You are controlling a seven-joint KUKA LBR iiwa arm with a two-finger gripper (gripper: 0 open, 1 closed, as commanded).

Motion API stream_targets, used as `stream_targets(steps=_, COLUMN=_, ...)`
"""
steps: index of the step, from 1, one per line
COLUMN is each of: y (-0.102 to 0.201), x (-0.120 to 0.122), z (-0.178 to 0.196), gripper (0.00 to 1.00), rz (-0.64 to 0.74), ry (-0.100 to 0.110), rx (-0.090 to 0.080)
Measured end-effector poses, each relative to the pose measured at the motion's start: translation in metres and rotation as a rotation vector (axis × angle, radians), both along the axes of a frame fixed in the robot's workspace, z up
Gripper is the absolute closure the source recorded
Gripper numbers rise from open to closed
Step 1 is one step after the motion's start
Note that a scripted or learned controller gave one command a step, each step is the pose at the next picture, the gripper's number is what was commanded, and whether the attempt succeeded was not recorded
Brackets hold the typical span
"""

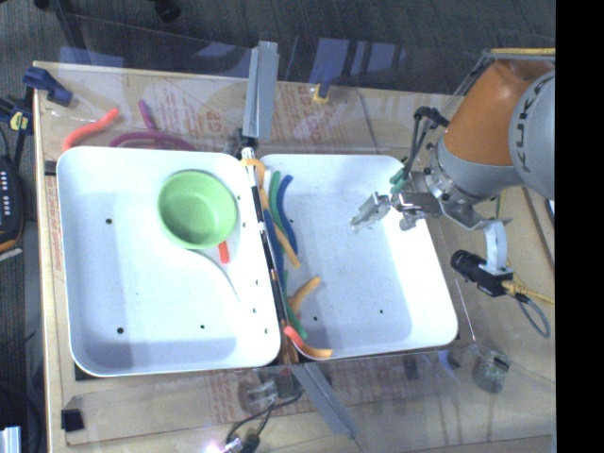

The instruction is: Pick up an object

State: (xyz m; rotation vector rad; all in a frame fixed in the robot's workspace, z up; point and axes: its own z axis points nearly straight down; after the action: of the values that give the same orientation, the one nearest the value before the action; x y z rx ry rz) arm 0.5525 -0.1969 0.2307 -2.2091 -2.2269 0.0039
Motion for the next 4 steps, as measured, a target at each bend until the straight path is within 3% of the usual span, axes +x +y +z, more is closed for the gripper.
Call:
stream_targets(steps=1, y=0.064, x=-0.006, z=-0.139, gripper=0.0, rz=-0.061, ry=-0.003, rx=-0.002)
stream_targets(steps=2, y=0.036, x=-0.075, z=-0.138, gripper=0.0, rz=0.021, ry=-0.005, rx=-0.001)
stream_targets(steps=3, y=0.074, x=-0.04, z=-0.136, gripper=0.0, rz=-0.072, ry=0.0, rx=-0.009)
stream_targets(steps=4, y=0.075, x=-0.04, z=-0.128, gripper=1.0, rz=-0.068, ry=0.003, rx=-0.006)
